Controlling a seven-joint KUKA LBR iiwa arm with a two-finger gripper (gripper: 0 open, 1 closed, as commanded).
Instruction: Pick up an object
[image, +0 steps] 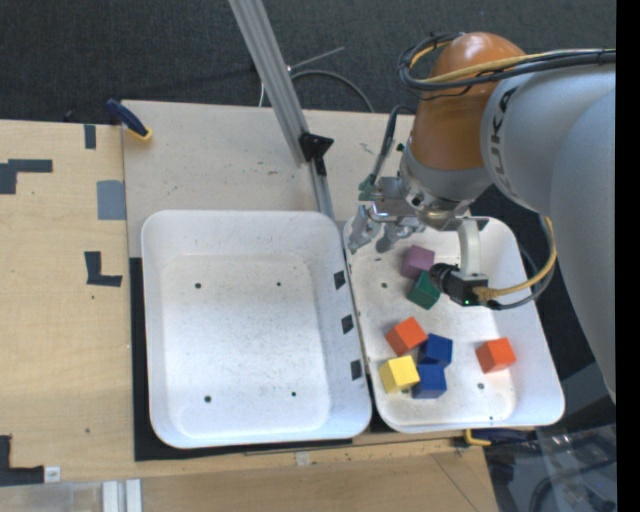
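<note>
The right bin (520, 400) holds several small blocks: a purple one (417, 262), a green one (424, 291), an orange one (406, 335), a yellow one (400, 374), two blue ones (433, 364) and a second orange one (495, 354) at the right. My gripper (384, 232) hangs over the bin's back left corner, just left of and behind the purple block. Its fingers (367, 234) stand apart with nothing between them.
The left bin (240, 330) lies beside the right one. A slanted metal pole (285, 95) runs from the top down to the bins' shared edge. The grey arm (540, 110) covers the bench's back right.
</note>
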